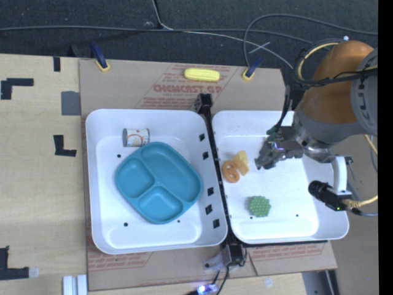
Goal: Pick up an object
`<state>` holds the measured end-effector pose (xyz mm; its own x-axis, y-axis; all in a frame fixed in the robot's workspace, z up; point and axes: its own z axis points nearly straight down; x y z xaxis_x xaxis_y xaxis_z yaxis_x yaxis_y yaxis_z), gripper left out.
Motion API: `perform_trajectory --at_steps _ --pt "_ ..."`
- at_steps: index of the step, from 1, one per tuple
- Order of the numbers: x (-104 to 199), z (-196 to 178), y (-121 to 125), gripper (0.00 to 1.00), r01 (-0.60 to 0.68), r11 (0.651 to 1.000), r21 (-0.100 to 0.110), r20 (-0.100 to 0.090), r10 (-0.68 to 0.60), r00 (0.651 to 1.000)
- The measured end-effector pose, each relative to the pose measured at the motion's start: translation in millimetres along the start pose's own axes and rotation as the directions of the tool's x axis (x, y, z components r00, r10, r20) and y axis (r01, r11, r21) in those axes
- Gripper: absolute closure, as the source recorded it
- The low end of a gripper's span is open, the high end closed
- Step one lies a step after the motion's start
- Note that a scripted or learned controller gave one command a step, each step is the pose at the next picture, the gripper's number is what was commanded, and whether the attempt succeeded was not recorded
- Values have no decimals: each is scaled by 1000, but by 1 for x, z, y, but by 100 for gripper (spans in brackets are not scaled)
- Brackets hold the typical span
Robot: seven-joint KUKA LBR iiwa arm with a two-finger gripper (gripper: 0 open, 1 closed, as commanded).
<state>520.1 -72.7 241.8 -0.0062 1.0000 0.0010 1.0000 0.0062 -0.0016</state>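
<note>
In the right bin (307, 226) lie an orange ring-shaped piece (231, 172), a pale yellow wedge (241, 162) touching it, and a green knobbly ball (260, 206) nearer the front. My gripper (268, 157) hangs over the right bin's middle, just right of the yellow wedge and apart from it. Nothing shows between its dark fingers. The grey arm with its orange band (334, 78) comes in from the right.
The left bin (101, 128) holds a blue divided plate (158, 181) and a small can (136, 137) lying on its side. A yellow banana-like piece (201, 74) lies on the cardboard behind the bins. Cables run over the back.
</note>
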Motion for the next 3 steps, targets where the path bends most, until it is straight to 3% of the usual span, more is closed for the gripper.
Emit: perform_trajectory --at_steps 3 --pt "152 10 -16 100 1 1000 1 0 -1 1000"
